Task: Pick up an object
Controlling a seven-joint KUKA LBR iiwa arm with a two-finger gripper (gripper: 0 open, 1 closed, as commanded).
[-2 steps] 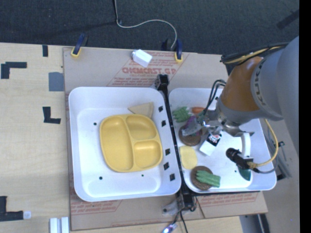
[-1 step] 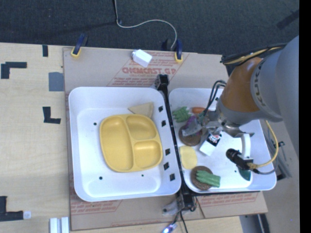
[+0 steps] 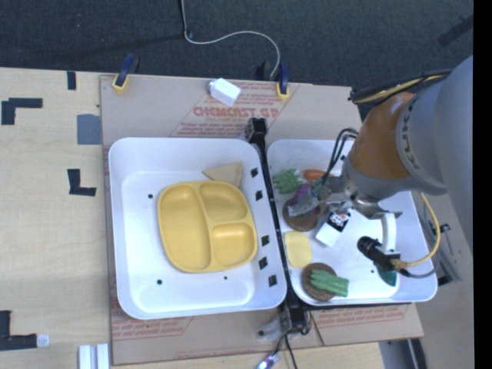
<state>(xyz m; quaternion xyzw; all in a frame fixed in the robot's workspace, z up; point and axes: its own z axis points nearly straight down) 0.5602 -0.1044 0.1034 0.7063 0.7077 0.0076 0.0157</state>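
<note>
The right bin (image 3: 361, 281) holds several small objects. My gripper (image 3: 327, 200) hangs low over the bin's middle, right beside a purple-grey item (image 3: 301, 196) and a brown round piece (image 3: 300, 218). A small white box with black and red marks (image 3: 332, 227) lies just below the gripper. A green piece (image 3: 286, 181) and an orange piece (image 3: 314, 174) lie near the bin's far edge. A yellow block (image 3: 298, 249) and a brown disc (image 3: 315, 275) with a green item (image 3: 332, 284) on it lie at the near left. The wrist hides what is between the gripper's tips.
The left bin (image 3: 138, 206) holds a yellow divided plate (image 3: 207, 225) and a tan wedge (image 3: 225, 174) behind it. A black divider (image 3: 265, 206) runs between the bins. The arm's grey body (image 3: 430, 144) covers the right bin's far right part.
</note>
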